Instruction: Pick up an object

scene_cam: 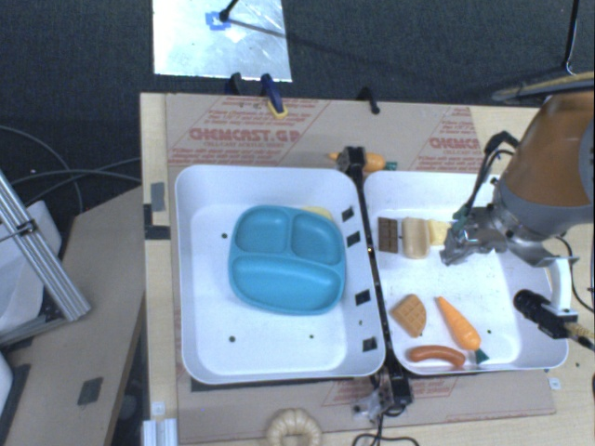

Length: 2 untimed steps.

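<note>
I work in a robotics lab: two white bins [200,249] sit on a cardboard-covered bench [242,128], with loose cables [65,170], an aluminium frame [37,258] and dark carpet [74,54] around it.

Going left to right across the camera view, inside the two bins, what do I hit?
Blue divided plate → chocolate bar piece → waffle piece → carrot → gripper.

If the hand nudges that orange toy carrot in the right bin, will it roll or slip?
The tapered orange toy carrot looks round-bodied, so it would likely roll, curving toward its narrow end. It appears smooth, hard plastic, so probably stiff, light and somewhat slippery on the white right bin.
</note>
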Each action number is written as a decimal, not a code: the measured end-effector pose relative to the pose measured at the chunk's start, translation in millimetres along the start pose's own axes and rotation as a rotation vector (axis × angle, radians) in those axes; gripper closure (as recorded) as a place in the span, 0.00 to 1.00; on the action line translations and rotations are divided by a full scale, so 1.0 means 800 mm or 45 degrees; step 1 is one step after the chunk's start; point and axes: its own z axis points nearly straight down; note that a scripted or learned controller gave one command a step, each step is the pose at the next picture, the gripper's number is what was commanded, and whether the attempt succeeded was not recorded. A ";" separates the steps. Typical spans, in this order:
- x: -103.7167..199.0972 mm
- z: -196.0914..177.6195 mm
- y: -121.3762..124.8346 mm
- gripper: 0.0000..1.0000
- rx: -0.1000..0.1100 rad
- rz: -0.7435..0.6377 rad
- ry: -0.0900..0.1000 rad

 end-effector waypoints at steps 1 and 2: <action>0.064 -0.019 -0.014 1.00 -0.002 -0.002 0.001; 0.104 -0.023 -0.014 1.00 -0.002 -0.001 -0.001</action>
